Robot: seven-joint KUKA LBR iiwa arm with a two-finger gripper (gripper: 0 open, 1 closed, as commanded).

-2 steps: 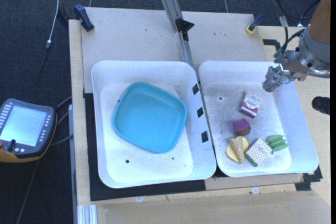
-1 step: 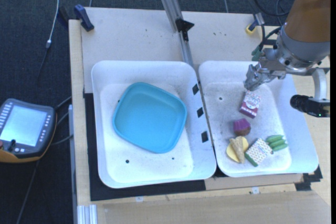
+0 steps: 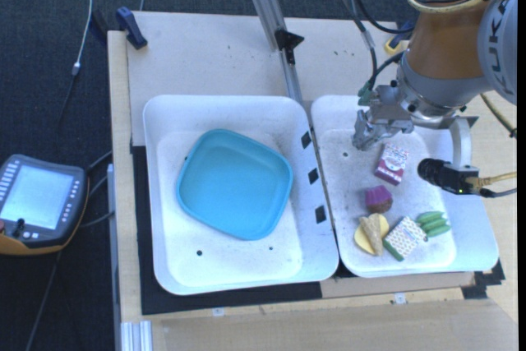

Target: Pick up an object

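Gripper (image 3: 367,136) sits low over the right bin (image 3: 477,247), near its back-left part — you can't tell from this angle how its jaws are set, and nothing shows between them. Just beside it to the right lies the small pink-and-white carton (image 3: 392,163); further forward lie the purple block (image 3: 378,197), yellow piece (image 3: 371,234), checkered packet (image 3: 406,236) and green pods (image 3: 432,221). Risk — a descent here closes on bare floor, or nudges the carton away.

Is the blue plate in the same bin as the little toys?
No, the blue plate lies in the left bin, and the toys are in the right bin.
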